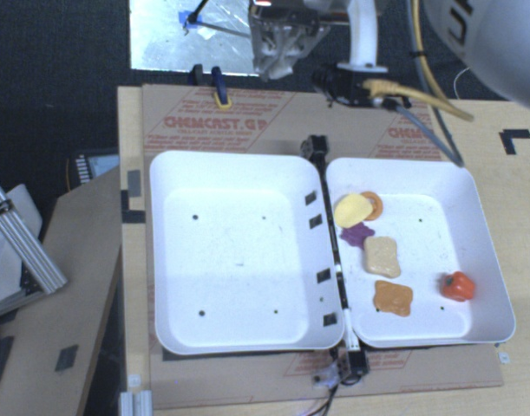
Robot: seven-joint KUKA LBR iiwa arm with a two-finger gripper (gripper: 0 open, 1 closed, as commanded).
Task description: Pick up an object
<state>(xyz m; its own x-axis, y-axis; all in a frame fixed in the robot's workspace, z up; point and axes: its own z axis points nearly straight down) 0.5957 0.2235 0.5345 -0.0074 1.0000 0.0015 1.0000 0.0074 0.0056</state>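
While nothing had yet been lifted, the candidates lay clustered in the right-hand white plastic bin (481, 232): a pale yellow round disc (352, 208) overlapping an orange round slice (372, 204), a small purple flat piece (358, 234) just beside them, a tan bread-like slab (382, 256), a brown flat lump (393, 297), and, well apart near the right wall, a red tomato-like toy (457, 286). That lone red piece looked easiest to grasp, being clear of neighbours. Beside it sat the left-hand white plastic bin (160, 258). Parked high beyond both bins hung the metal gripper (273, 63), carrying nothing; whether its claw was spread, I cannot tell.
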